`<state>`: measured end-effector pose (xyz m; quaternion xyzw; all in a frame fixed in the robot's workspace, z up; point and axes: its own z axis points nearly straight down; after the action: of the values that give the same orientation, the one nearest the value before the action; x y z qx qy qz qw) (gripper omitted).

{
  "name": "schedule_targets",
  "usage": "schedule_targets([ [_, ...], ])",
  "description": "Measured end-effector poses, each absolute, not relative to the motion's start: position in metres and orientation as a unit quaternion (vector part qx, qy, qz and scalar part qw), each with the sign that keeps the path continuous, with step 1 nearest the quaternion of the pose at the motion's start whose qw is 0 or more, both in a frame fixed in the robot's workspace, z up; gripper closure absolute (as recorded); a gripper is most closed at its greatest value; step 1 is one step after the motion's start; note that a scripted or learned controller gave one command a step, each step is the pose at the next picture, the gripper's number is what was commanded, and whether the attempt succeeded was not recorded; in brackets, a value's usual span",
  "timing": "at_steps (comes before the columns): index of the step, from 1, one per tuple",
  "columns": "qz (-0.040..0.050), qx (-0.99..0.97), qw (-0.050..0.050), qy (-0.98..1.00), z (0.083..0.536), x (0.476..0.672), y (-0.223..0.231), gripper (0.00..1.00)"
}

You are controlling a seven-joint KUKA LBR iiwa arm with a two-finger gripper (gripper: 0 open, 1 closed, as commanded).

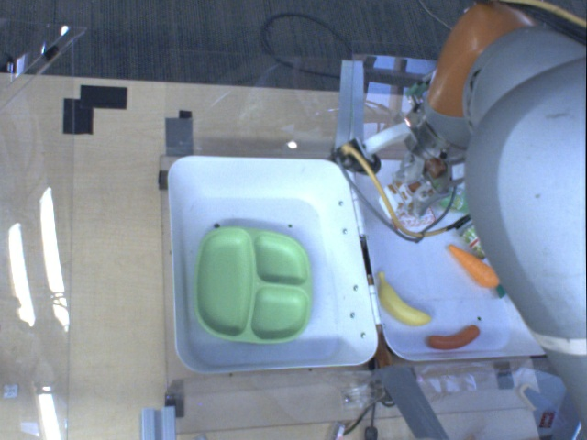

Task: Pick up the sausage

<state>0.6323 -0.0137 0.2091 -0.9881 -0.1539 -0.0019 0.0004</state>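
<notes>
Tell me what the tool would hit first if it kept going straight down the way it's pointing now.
Probably the bare floor of the right bin. The tool points down at its upper part, away from the carrot, banana and sausage, though depth is unclear.

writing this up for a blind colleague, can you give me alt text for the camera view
A grey robot arm reaches from the right over the right white bin, which holds a sausage, a banana and a carrot. The gripper hangs near the bin's far end, away from the sausage. The left white bin holds a green divided plate.
</notes>
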Motion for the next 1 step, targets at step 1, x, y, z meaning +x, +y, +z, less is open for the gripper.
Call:
schedule_targets([
  [1,-0.0017,-0.984,-0.001,-0.179,0.2278,0.6188,-0.0966,1.0],
])
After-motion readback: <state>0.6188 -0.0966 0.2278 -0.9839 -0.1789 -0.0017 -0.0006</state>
